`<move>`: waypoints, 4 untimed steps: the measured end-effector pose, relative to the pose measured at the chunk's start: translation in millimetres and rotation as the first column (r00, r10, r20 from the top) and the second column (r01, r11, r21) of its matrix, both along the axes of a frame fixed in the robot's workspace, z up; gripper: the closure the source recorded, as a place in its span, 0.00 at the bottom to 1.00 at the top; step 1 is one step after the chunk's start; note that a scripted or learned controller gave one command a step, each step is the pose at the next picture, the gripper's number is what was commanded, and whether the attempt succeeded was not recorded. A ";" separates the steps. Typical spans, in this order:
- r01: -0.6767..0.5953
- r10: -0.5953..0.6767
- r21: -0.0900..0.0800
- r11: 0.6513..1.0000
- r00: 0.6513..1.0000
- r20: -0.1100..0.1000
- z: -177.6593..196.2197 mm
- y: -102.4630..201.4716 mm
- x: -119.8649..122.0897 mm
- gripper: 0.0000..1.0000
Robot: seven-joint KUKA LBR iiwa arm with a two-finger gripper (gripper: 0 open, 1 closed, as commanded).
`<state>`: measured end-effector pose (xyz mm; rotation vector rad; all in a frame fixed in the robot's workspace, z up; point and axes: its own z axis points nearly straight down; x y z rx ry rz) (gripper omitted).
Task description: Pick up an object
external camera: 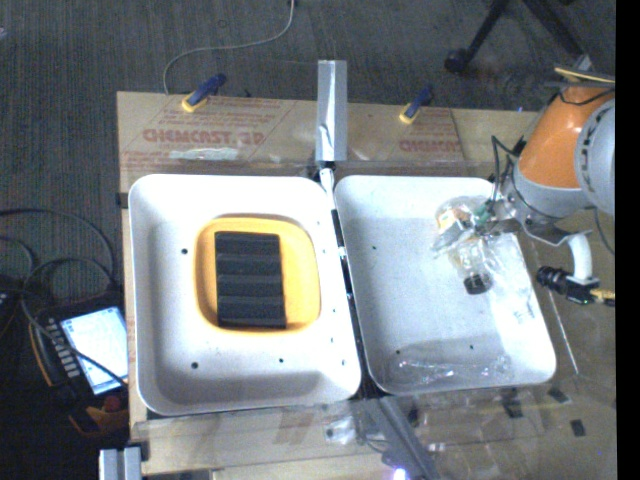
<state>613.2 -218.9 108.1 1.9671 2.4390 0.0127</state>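
On the floor at the far left lies a small device with a lit screen [88, 343], cables trailing round it. The bench carries 2 white bins side by side. The left bin [160, 298] holds a yellow tray-like object [205, 268] with a black ribbed block [250, 280] lying in its middle, square to the bin walls. Behind the bins, 2 blue-and-yellow clamps [203, 91] grip the board's far edge, with a metal upright [330, 113] between them. The right bin [400, 268] holds clear crinkled plastic wrapping [470, 238] toward its right side, a small dark piece [476, 283] within it. The arm [565, 158] comes in from the right above that plastic; the gripper [497, 213] sits at the wrapping's upper edge, and I cannot tell how it is set.
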 end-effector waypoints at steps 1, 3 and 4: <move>0.179 -0.179 -0.003 0.984 0.984 -0.011 90.2 -4.3 -17.2 0.00; -0.097 0.097 -0.017 0.995 0.995 0.010 -3.3 7.3 11.5 0.00; -0.266 0.266 -0.018 0.964 0.964 -0.003 -2.4 0.7 19.6 0.00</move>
